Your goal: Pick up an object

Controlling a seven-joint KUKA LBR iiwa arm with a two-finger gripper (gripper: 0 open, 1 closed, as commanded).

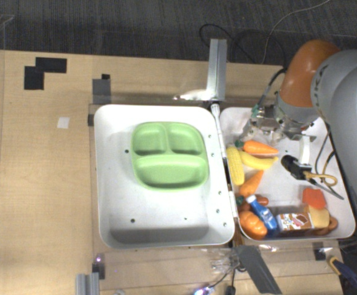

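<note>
- Near edge of the right bin: a blue bottle, a brown packet and an orange piece, all just lying there.
- Middle of the bin: corn cob, banana and carrot bunched together. The carrot's bright orange, tapered, lying flat on the banana.
- Far end: end effector is low, right by the carrot. Honestly can't tell if it's open or closed, and nothing's lifted yet, so the pick looks not done.
- Left bin holds a green tray.

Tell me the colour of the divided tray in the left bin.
Light green tray, seen in the camera view.
</note>
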